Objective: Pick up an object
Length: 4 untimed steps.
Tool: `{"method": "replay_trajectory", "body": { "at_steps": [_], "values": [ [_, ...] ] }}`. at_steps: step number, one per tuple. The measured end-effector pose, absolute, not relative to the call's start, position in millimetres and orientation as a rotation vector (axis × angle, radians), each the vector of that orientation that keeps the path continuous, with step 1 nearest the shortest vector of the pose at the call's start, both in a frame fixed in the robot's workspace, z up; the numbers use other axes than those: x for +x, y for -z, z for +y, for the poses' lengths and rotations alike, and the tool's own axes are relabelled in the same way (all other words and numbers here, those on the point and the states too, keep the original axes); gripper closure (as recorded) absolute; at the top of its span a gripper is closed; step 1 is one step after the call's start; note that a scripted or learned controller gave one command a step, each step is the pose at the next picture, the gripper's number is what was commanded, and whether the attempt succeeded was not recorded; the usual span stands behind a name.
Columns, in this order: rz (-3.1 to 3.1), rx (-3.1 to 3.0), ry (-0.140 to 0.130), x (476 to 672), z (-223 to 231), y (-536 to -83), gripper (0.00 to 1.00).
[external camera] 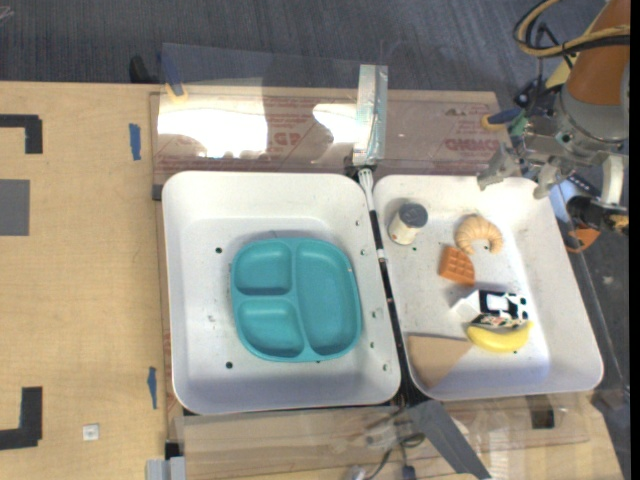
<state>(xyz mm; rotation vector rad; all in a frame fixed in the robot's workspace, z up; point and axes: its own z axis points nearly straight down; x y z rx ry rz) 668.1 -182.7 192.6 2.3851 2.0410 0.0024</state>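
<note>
bench (70, 268) of pale wood bears two white bins (190, 218), dark floor behind.

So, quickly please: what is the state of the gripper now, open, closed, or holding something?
Gripper: cannot be told; it sits above the far edge of the right bin, with nothing visibly held.

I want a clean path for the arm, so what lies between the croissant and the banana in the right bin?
In the camera view, the orange waffle piece and a black-and-white object lie between the croissant and banana.
</note>
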Motion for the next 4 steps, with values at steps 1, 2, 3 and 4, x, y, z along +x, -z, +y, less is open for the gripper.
{"method": "replay_trajectory", "body": {
  "at_steps": [1, 2, 3, 4],
  "values": [
    [2.057, 2.382, 0.006, 647.7, -152, -121, 0.0],
    [2.229, 2.208, -0.005, 599.6, -94, -87, 0.0],
    [2.223, 2.207, -0.009, 601.4, -96, -99, 1.0],
    [2.137, 2.294, -0.013, 656.6, -46, -190, 1.0]
  ]
}}
